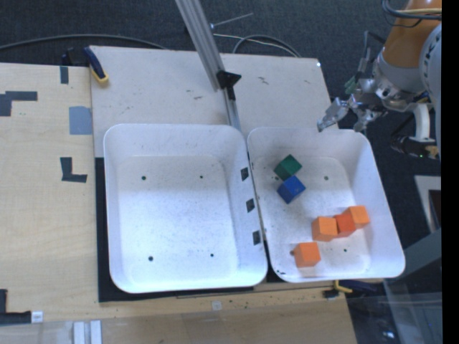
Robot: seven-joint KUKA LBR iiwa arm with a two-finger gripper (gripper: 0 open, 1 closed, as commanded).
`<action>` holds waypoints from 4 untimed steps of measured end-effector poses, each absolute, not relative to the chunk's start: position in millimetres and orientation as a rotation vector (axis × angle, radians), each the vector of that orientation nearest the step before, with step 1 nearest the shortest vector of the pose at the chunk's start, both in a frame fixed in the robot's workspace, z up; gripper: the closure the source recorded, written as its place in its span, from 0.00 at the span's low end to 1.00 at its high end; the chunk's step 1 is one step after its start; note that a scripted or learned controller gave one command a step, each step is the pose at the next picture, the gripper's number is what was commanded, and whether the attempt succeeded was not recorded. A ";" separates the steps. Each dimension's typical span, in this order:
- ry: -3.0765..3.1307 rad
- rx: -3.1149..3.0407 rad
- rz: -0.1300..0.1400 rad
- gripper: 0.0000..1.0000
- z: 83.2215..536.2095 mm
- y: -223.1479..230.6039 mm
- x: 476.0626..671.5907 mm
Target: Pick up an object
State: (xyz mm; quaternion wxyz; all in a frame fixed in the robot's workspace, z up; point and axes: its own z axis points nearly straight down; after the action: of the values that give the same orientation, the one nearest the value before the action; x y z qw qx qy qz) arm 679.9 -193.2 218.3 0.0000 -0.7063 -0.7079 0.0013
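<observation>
The gripper [344,117] hangs above the far rim of the right bin [380,213], at the end of the grey arm [412,49] that reaches in from the right. Whether it is open or closed I cannot tell at this size; nothing shows held in it. It sits clear of the blocks, which suggests a waiting or approach pose, not a grasp.

All the candidates for picking lie in the right bin. A green block [288,166] and a blue block [291,189] sit touching each other near the bin's middle, closest to the gripper. Nearer the front, two orange blocks [325,227] [359,216] flank a red block [345,223] in a tight row, and another orange block [307,254] lies apart near the front wall. The lone block looks the easier target, since packed neighbours leave little room on either side.

The blocks are small, matte cubes with sharp edges, probably wood or foam. The bins are shallow, white, round-cornered trays, likely plastic, speckled with dark marks. The left bin [115,192] stands just beside the right one on the pale wooden surface [43,213].
</observation>
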 end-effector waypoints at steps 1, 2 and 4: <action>-2.220 -2.211 0.008 0.00 119.0 -140.3 679.5; -2.223 -2.218 0.004 0.00 112.3 -135.1 681.0; -2.223 -2.219 -0.001 0.00 91.9 -129.3 659.1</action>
State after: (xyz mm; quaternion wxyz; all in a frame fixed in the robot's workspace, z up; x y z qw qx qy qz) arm 659.1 -129.3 91.9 0.0003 -0.7064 -0.7078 -0.0003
